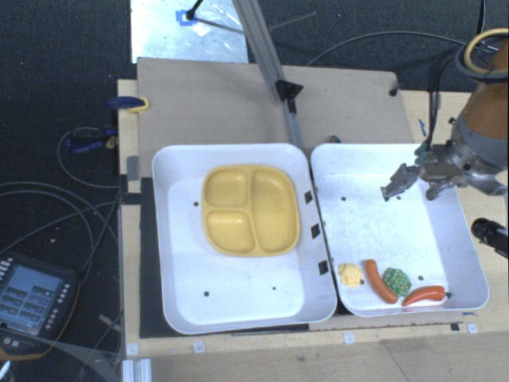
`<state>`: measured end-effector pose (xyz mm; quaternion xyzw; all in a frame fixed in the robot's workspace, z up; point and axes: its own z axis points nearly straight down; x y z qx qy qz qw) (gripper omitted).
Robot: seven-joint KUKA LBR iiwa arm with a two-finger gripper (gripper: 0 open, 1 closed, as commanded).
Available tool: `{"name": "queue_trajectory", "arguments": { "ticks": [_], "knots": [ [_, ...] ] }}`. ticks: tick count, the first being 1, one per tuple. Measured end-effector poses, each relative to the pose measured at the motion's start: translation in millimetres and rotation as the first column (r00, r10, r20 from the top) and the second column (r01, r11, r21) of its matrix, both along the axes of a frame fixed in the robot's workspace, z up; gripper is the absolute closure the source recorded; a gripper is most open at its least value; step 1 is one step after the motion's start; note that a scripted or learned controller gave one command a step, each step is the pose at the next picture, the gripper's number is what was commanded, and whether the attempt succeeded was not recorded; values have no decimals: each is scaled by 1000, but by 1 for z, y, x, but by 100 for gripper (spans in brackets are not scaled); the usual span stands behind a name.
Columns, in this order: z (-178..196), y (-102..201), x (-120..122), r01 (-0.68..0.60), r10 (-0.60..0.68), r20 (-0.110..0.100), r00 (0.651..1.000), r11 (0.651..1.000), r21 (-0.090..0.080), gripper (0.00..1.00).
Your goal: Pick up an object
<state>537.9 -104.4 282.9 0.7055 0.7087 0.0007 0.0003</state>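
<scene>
Along the front of the right bin [445, 237] lie several small food toys: a yellow lump [350, 274], an orange sausage [379, 281], a green broccoli piece [396, 279] and a red sausage [423, 295]. My gripper [415, 189] hangs over the back right part of that bin, well behind the toys. Its two fingers [395, 186] are spread open with nothing between them. The grey arm with its orange band [485, 122] comes in from the right.
The left bin [179, 293] holds a yellow three-compartment plate [250, 211]. A slanted metal pole [266, 50] crosses the bench behind the bins. Cables and a handheld control pad [28, 293] lie on the floor at left.
</scene>
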Motion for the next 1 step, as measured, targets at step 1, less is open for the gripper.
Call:
{"name": "queue_trajectory", "arguments": {
  "ticks": [1],
  "knots": [
    [0,0,0,2,-2,1,1000,1000,0,0]
  ]
}}
